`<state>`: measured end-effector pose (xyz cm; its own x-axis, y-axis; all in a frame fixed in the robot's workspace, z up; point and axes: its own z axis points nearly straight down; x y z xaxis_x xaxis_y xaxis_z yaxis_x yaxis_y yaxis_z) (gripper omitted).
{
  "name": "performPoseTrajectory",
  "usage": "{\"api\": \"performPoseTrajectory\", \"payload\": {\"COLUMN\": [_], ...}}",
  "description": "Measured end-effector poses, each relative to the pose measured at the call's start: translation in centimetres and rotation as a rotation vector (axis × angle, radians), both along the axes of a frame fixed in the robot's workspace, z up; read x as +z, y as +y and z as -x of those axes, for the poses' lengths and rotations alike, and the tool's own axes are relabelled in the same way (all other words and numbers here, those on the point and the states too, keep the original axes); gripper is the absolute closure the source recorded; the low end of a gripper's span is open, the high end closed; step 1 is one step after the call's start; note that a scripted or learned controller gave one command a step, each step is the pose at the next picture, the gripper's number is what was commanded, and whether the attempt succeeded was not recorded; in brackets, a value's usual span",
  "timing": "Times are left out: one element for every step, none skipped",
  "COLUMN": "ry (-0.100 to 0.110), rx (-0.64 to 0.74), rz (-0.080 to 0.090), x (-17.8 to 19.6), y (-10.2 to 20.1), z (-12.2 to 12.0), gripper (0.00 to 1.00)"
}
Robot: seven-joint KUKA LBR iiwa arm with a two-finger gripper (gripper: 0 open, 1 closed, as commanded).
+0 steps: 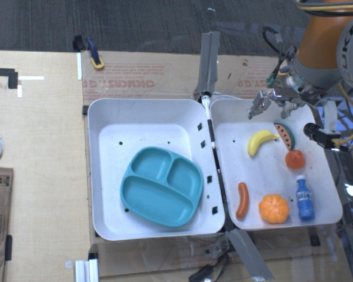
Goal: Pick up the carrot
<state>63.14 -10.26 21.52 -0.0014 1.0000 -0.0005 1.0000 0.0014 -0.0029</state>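
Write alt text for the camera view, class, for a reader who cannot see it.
The arm's tool hovers over the right bin's far edge, above a banana, watermelon slice, tomato, carrot, orange and blue bottle. The left bin holds a teal divided plate.

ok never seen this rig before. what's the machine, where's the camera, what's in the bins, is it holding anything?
One camera, fixed above the bench, looks down at a slant on two shallow white bins side by side. The machine is a single grey robot arm with an orange band above the wrist, reaching in from the right. Its gripper hangs over the far edge of the right bin with nothing visible between its fingers.

The left bin holds a teal divided plate. The right bin holds toy food: a banana, a watermelon slice, a small red-orange piece, a long orange-red piece that is probably the carrot, an orange and a blue bottle. The job is picking up the carrot; it lies untouched.
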Motion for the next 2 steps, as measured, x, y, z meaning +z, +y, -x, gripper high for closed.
{"api": "performPoseTrajectory", "payload": {"ry": [-0.003,-0.001], "rx": [0.079,0.307], "rz": [0.001,-0.001], "x": [8.9,-1.8], "y": [-1.5,-6.3], "z": [-2.4,3.8], "gripper": [0.00,0.00]}}
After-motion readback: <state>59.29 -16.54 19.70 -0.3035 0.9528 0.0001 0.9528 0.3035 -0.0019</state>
